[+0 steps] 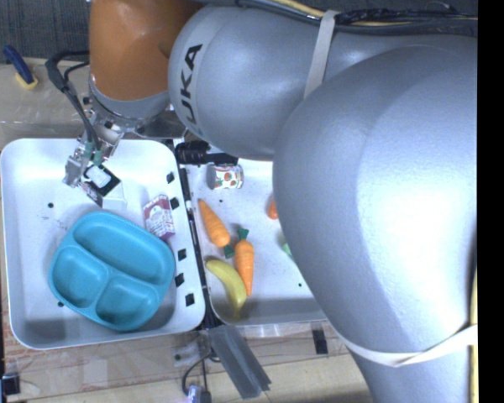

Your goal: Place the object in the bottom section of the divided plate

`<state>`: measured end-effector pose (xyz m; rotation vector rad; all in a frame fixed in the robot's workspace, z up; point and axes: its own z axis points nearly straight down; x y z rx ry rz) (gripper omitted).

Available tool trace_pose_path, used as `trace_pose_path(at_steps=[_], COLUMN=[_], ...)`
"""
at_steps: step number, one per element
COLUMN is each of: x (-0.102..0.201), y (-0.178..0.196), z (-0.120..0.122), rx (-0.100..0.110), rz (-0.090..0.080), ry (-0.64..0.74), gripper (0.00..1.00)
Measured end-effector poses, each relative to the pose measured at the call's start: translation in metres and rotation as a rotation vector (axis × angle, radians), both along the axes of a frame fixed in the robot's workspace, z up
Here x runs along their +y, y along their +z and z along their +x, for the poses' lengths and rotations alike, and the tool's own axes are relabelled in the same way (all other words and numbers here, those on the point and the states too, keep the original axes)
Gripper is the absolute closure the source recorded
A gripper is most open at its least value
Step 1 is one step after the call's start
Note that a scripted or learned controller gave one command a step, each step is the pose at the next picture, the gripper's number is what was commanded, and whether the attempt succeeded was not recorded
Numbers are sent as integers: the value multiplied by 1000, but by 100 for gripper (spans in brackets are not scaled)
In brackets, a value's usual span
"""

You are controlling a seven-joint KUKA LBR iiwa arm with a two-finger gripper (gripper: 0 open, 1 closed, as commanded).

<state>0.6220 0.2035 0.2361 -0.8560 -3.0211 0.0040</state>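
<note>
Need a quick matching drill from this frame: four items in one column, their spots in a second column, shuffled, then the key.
Items
1. divided plate
2. banana
3. small red packet
4. gripper

Places
A. near front edge of right bin
B. lower part of left bin
C. over left bin's upper area
D. left bin, beside the divider, at the plate's upper right

Pairs: 1-B, 2-A, 3-D, 4-C
</note>
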Motion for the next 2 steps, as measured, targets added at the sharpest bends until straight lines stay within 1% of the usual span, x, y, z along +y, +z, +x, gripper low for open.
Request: trace_pose_path(at_steps=[1, 2], x=[-67, -67], y=[8, 8], z=[-39, -39], rx=[-1, -1], rz=[0, 0], ry=[-36, -36], gripper=[100, 0])
